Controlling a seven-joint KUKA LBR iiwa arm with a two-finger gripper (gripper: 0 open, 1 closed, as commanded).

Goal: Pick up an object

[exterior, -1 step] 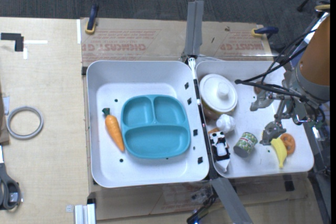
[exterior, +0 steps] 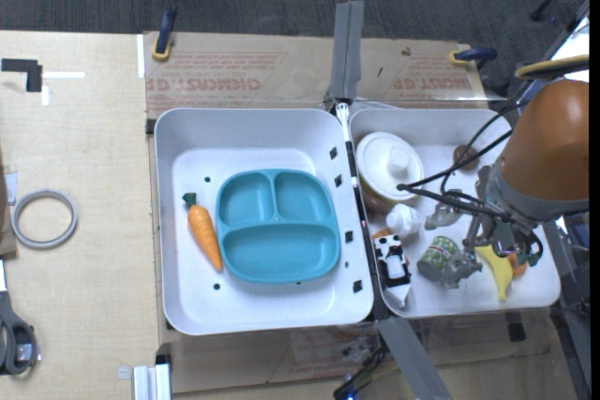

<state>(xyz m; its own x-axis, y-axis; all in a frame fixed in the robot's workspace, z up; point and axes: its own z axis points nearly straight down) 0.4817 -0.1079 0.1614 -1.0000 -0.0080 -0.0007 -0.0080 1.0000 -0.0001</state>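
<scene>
The arm hangs over the right bin (exterior: 539, 295), its orange band and grey wrist covering that bin's far right side, and the gripper (exterior: 480, 234) reaches down into the clutter there. Whether it is spread or pressed together cannot be told from this slant, since cables and the wrist housing screen it, and nothing is visibly caught in it.

Taking the gripper as the landmark: a yellow banana (exterior: 498, 271) lies just below it, close enough to be the likeliest candidate. A grey toy animal (exterior: 452, 269) sits just below and to its left, beside a small greenish object (exterior: 437, 250). Further left is a white rounded piece (exterior: 402, 219), and beyond that a black-and-white toy (exterior: 391, 259) against the bin's left wall. A white lidded bowl (exterior: 391, 160) stands up and to the left.

The left bin (exterior: 178, 145) lies well away to the left and holds a blue divided plate (exterior: 278, 226) with a carrot (exterior: 203, 233) beside it (out of play, judging by where the arm works).

The crowding means a descent could nudge neighbours rather than isolate one item.
</scene>
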